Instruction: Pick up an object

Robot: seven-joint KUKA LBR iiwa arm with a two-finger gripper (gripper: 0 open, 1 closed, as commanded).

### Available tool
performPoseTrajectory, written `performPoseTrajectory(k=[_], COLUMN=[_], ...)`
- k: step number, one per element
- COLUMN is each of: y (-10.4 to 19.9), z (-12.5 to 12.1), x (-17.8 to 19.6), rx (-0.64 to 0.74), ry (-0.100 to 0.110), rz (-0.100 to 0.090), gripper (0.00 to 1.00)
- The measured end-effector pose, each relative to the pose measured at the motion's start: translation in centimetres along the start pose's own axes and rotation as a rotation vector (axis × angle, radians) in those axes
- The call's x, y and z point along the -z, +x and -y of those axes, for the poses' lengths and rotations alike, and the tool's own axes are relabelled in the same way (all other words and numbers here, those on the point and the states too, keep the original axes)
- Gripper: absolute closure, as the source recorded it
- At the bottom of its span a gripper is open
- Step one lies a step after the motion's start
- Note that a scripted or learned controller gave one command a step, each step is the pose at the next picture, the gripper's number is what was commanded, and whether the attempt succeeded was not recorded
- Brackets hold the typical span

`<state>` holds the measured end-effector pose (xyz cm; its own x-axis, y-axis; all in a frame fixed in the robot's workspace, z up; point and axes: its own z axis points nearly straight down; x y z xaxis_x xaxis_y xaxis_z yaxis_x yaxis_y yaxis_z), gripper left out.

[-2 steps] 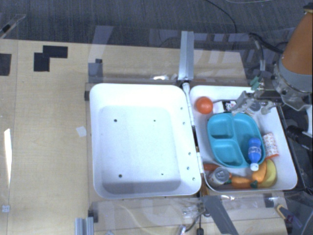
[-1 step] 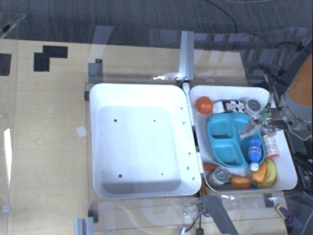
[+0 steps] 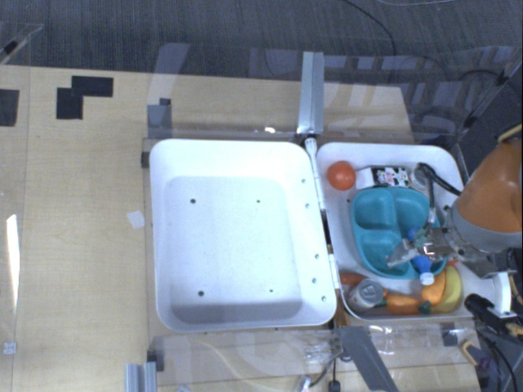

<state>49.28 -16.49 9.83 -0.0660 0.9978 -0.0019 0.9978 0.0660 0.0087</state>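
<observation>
Clutter along the near wall of the right bin (image 3: 445, 155) is the first hazard: a silver can (image 3: 365, 294), a carrot (image 3: 402, 304) and a banana (image 3: 449, 287) lie packed together, touching or nearly so, with a small blue-capped item just beside the banana. Any descent here risks striking two things at once, or pushing one under another. Just beyond them, the claw (image 3: 414, 250) sits low over the near edge of the teal divided tray (image 3: 391, 227). Whether its fingers are spread or closed cannot be told, and nothing is visibly held. A closure here may catch the thin tray rim alone; the tray would likely tilt, slip free or drag its neighbours. Farther back, an orange ball (image 3: 341, 175) lies in the far left corner of the same bin, beside a small printed box (image 3: 391, 175). The ball would probably roll away from an off-centre pinch. Left bin (image 3: 237, 158) offers no target. Bench (image 3: 73, 219) carries both bins.
</observation>
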Motion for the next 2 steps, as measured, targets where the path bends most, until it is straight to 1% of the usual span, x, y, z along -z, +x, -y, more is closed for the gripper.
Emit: performPoseTrajectory(k=[1, 2], y=[0.0, 7.1], z=[-0.4, -5.2], x=[1.4, 10.9], rx=[0.002, -0.135], ry=[-0.009, 0.003], rz=[0.002, -0.001], gripper=[1.0, 1.0])
